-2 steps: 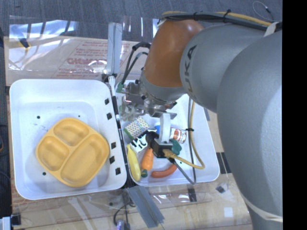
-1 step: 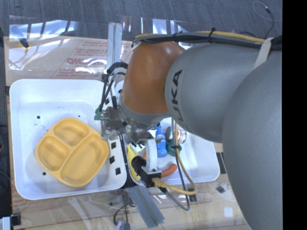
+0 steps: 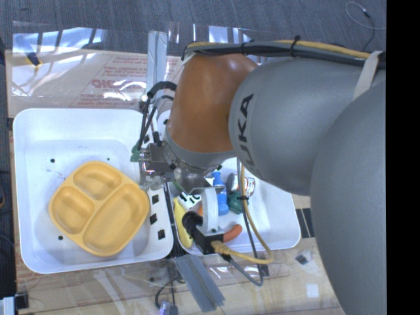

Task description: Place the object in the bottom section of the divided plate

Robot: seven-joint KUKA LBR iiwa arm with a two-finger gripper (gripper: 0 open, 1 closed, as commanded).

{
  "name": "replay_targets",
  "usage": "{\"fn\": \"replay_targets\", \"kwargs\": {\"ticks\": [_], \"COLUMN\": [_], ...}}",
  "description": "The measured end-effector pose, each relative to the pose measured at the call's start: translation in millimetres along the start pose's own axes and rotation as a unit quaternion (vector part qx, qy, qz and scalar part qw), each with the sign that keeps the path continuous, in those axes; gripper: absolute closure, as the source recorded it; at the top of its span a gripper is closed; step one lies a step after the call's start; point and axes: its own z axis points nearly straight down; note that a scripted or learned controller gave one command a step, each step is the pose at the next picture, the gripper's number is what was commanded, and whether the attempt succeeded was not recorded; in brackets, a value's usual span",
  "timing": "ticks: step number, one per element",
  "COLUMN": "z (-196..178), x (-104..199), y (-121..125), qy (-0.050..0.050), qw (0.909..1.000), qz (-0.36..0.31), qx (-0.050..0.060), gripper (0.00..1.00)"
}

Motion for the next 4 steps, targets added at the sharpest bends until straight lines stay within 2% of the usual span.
{"fn": "replay_targets", "kwargs": {"ticks": [1, 2, 3, 4], "z": [-9, -71, 65, 84], "x": [1, -56, 37, 14], "y": [0, 2, -2, 25], "qy": [0.0, 0.001, 0.0, 0.0], "qw": [1.0, 0.995, 0.9811, 0.9545], "qz": [-0.004, 0.1, 0.194, 0.298], "qx": [0.002, -0.003, 0.0, -0.001], "gripper": [1.0, 1.0, 1.0, 1.0]}}
